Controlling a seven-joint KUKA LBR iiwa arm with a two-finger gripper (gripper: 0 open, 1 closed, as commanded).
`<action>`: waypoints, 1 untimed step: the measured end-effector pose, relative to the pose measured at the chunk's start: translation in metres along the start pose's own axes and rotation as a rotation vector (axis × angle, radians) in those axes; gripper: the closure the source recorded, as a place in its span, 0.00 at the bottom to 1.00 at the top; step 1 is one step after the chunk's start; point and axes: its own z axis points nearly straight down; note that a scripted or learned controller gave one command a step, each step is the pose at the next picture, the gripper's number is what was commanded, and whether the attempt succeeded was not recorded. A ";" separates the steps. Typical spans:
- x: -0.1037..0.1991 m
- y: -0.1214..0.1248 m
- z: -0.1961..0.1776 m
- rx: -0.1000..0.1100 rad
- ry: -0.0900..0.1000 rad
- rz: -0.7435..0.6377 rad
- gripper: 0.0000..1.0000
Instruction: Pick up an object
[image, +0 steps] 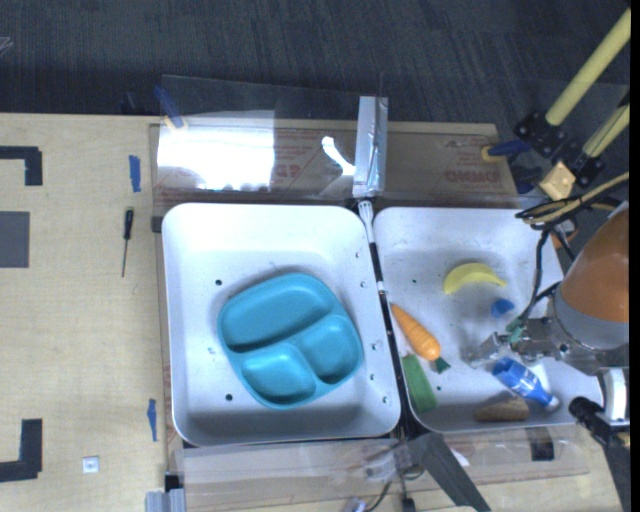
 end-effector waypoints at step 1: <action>-0.001 0.001 -0.011 -0.005 -0.003 0.002 1.00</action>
